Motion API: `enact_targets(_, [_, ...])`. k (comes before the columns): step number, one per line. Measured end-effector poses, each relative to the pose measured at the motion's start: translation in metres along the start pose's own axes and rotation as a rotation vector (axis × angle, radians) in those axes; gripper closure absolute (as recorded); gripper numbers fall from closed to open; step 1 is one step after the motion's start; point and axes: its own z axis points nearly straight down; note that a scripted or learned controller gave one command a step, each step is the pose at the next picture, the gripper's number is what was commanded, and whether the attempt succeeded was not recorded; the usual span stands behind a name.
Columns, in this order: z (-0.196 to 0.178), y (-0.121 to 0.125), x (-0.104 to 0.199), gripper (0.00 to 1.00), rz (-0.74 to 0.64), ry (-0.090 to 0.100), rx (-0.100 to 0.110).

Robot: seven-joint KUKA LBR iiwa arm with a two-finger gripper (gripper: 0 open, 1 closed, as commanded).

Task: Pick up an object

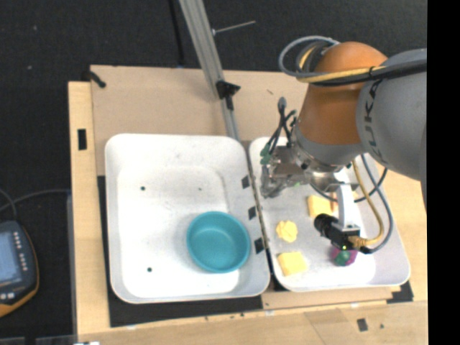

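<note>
Arm (345, 113) is in from the right, wrist over the right bin (388, 268), near its left wall. Hand (274, 182) hangs at the bin's upper left; can't tell whether it's open or closed, and nothing is visibly gripped.

Objects in the right bin, all lying loose on the floor:
- yellow crumpled lump (287, 230), roughly mid-bin, irregular outline
- yellow block (292, 263), flat-sided, near the front edge, just below the lump
- yellow piece (318, 205) further back, partly hidden by the arm's hardware
- small purple-and-green item (344, 256) at the right, shape too small to make out

Left bin (144, 164) holds one teal bowl (218, 241), upright, at its front right corner. Both bins sit side by side on the tabletop (158, 99).
</note>
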Motion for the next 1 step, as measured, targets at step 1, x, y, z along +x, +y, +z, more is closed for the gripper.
enact_targets(1, [-0.0004, 0.0055, 0.0604, 1.00, -0.001, 0.001, -0.003])
